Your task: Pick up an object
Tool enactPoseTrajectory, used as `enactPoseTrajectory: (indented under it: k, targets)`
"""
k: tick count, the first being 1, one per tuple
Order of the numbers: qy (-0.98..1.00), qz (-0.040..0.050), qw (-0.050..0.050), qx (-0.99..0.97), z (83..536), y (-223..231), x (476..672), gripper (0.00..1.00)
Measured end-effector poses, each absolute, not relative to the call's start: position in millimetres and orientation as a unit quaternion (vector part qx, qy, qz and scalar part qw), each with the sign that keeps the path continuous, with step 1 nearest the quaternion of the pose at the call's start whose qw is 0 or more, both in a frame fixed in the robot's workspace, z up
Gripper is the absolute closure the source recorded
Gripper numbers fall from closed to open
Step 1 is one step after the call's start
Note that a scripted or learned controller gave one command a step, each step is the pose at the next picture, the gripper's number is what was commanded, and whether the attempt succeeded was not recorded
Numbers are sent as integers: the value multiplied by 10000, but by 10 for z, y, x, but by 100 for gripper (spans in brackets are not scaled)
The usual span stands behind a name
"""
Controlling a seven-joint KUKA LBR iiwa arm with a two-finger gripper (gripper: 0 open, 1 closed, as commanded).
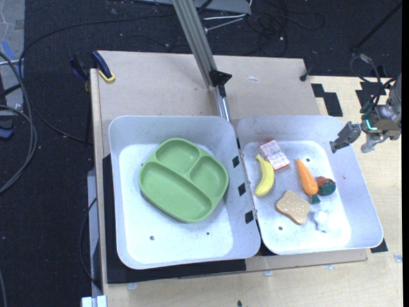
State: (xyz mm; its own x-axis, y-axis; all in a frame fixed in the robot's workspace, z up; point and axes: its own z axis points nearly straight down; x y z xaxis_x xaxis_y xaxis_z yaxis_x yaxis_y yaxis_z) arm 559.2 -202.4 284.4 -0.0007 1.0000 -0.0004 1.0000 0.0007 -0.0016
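Note:
The right bin holds a yellow banana, a red-and-white packet, an orange carrot, a slice of toast, a small red and green item and a small white item. My gripper hangs above the right bin's far right rim, up and to the right of the carrot. Its two fingers are spread apart with nothing between them.
The left bin carries a green divided plate. A slanted metal pole runs down to the gap between the bins. A blue-and-yellow clamp sits at the bench's far left corner.

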Motion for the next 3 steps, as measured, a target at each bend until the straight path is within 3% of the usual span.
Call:
enactPoseTrajectory:
  k: [1,3]
  targets:
    - [-7075,2,-3,-7067,2851,-2023,5596,0]
    - [-7068,14,21,-7074,1780,-2017,5604,0]
